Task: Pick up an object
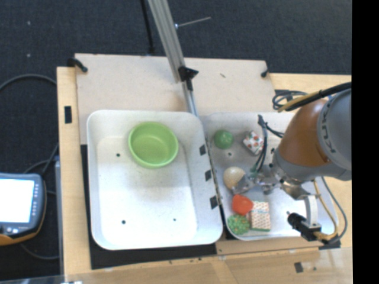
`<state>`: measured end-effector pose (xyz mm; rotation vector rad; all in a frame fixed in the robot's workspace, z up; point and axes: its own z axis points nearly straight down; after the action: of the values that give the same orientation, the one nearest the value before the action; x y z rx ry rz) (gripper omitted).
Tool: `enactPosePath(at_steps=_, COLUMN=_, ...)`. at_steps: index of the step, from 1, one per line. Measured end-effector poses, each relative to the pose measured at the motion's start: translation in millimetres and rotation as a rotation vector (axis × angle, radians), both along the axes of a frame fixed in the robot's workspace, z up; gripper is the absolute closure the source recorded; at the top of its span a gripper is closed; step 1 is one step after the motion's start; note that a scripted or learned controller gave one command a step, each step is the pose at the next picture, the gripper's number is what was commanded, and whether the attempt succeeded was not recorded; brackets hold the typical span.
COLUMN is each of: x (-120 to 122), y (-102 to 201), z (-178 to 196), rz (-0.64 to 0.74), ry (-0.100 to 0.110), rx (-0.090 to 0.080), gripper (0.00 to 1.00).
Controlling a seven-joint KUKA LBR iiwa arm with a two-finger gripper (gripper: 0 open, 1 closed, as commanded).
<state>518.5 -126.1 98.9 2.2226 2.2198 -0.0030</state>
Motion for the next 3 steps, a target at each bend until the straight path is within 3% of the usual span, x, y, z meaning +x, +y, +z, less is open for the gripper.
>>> enactPosePath(at_steps=1, x=1.9, y=-0.3, z=12.7, rz=-0.005, ry=-0.006, rx=0.001, gripper=1.0)
enactPosePath(at_steps=3, x=4.2, y=-5.0, z=100.4, rz=0.004, ry=-0.008, rx=0.0, gripper=1.0)
